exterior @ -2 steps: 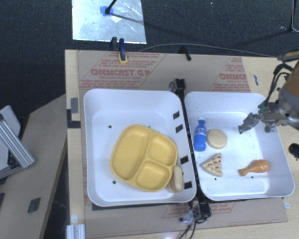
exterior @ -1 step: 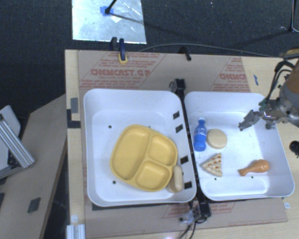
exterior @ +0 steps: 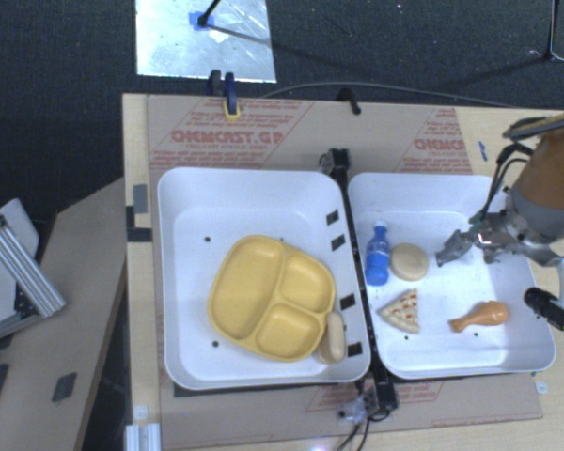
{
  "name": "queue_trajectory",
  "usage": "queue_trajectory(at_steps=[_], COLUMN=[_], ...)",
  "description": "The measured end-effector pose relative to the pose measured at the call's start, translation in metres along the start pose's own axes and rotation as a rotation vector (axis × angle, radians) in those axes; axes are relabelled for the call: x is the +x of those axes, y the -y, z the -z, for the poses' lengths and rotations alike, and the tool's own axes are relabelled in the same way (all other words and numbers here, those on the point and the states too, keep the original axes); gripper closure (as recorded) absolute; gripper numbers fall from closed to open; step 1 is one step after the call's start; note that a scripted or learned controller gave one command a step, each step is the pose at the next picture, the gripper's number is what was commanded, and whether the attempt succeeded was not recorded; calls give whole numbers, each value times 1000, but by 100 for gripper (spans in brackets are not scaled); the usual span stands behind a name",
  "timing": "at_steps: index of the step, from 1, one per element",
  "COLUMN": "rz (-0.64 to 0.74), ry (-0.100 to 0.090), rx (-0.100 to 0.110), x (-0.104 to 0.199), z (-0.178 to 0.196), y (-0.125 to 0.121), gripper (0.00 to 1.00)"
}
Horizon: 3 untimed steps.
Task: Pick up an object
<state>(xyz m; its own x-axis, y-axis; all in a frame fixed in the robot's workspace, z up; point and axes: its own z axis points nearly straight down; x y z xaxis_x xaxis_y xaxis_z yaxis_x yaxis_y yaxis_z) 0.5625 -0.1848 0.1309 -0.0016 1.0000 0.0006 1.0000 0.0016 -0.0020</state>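
The right bin (exterior: 451, 191) holds a blue bottle (exterior: 378, 254), a round tan bun (exterior: 410, 261), a toy pizza slice (exterior: 401, 310) and a toy chicken drumstick (exterior: 480, 317). My gripper (exterior: 450, 249) reaches in from the right over this bin. Its tip sits just right of the bun and above the drumstick, touching neither as far as I can see. Nothing shows in its grasp.
In the left bin (exterior: 254, 195) lies a yellow divided plate (exterior: 272, 296) with a beige bread roll (exterior: 334, 336) at its lower right corner. A black divider (exterior: 352, 271) separates the bins. The arm's orange band (exterior: 556, 172) hangs over the right bin's right edge.
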Motion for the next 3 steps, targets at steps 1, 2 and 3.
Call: queue_trajectory(at_steps=[1, 2, 3], rz=[0, 0, 1], ry=[0, 2, 3], rx=[-1, -6, -9], x=[0, 0, -6], z=[-49, -35, 28], y=[0, -2, -2], gripper=[0, 100, 100])
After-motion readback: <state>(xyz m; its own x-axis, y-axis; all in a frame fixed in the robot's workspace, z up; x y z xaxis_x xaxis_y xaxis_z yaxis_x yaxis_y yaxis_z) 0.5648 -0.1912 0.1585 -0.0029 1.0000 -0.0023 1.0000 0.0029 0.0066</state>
